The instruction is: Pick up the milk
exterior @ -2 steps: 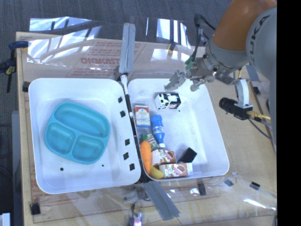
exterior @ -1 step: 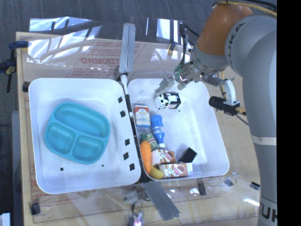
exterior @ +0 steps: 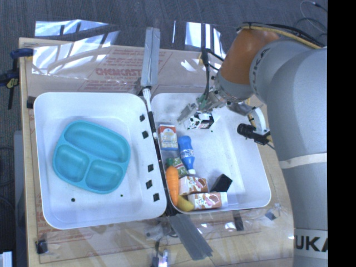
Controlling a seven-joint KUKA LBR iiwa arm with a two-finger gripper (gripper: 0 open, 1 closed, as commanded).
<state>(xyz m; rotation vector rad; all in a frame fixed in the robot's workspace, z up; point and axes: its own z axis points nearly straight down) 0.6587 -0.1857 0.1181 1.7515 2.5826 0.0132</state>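
Milk (exterior: 201, 121), a cow-spotted carton, lying near the back of the right bin (exterior: 245, 166), touching or just below the hand (exterior: 204, 105). Cannot tell whether hand released or clenched.

You are looking at a robotics lab: a large grey industrial arm with an orange band (exterior: 278, 88) reaches over a plywood bench (exterior: 78, 71) bearing two shallow white plastic bins (exterior: 44, 110), on grey carpet (exterior: 83, 4), cables (exterior: 311, 10) trailing nearby.

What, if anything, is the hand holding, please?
It cannot be told: the hand sits right at the small black-and-white cow-patterned milk carton, but a grip is not visible.
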